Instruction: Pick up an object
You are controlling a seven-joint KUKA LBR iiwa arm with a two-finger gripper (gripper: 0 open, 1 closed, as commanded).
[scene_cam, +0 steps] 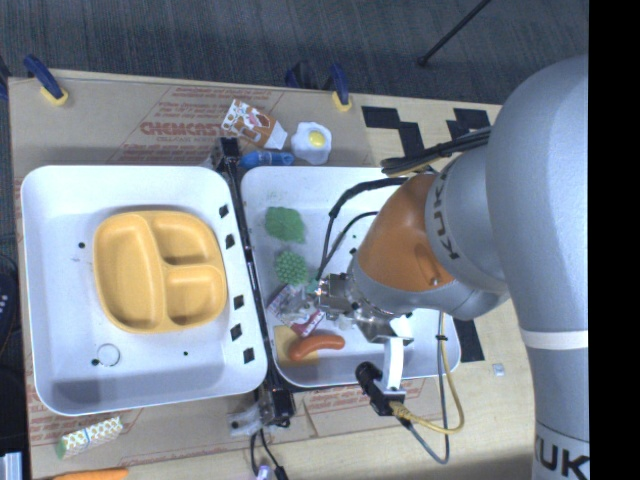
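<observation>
- Sausage (316, 345), orange-red, lies near the front edge of the right bin (330, 180), just beside a clear crinkled wrapper (297, 306).
- Two green lumps (287, 243) sit further back in that bin.
- Gripper (322, 296) hangs low over the wrapper; whether it is released or clenched, I cannot tell.
- Left bin (50, 268) holds a yellow divided tray (160, 268).
- Both bins rest on a cardboard-covered bench (150, 118) with blue clamps (45, 78); dark carpet (250, 18) lies beyond.
</observation>
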